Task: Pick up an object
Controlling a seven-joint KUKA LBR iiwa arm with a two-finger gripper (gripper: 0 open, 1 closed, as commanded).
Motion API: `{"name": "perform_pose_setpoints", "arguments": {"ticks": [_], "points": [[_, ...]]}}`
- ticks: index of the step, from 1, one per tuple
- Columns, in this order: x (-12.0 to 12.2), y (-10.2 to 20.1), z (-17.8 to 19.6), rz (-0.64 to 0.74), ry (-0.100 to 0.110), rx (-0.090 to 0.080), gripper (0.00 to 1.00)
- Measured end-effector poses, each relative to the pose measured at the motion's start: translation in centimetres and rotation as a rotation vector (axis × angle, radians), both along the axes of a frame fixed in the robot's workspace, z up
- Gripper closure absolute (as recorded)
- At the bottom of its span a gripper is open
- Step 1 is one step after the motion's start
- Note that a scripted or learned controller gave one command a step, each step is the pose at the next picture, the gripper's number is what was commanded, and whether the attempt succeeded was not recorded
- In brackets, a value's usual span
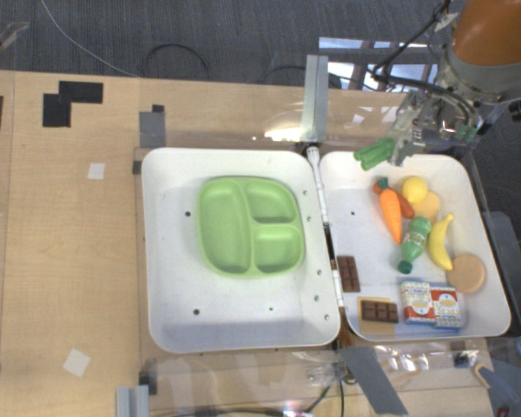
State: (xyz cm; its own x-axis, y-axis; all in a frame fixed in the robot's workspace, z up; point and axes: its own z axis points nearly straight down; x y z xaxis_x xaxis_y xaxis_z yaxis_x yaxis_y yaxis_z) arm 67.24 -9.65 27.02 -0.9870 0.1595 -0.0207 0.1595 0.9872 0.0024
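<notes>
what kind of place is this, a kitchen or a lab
Most likely a robotics lab bench, not a kitchen: two white bins side by side, toy food such as a carrot and banana, and a robot arm reaching in.

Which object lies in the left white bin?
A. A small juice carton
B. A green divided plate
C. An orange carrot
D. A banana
B: the green divided plate sits alone near the middle of the left bin, while the banana, carrot and juice carton all lie in the right bin.
</notes>
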Motion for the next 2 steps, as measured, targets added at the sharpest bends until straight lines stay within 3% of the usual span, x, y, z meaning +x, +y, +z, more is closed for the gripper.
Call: {"name": "perform_pose_setpoints", "arguments": {"ticks": [1, 2], "points": [[-3.0, -0.9, -8.7, 0.581, 0.014, -0.006, 1.00], [-0.6, 1.8, -1.0, 0.812, 0.005, -0.013, 1.00]]}}
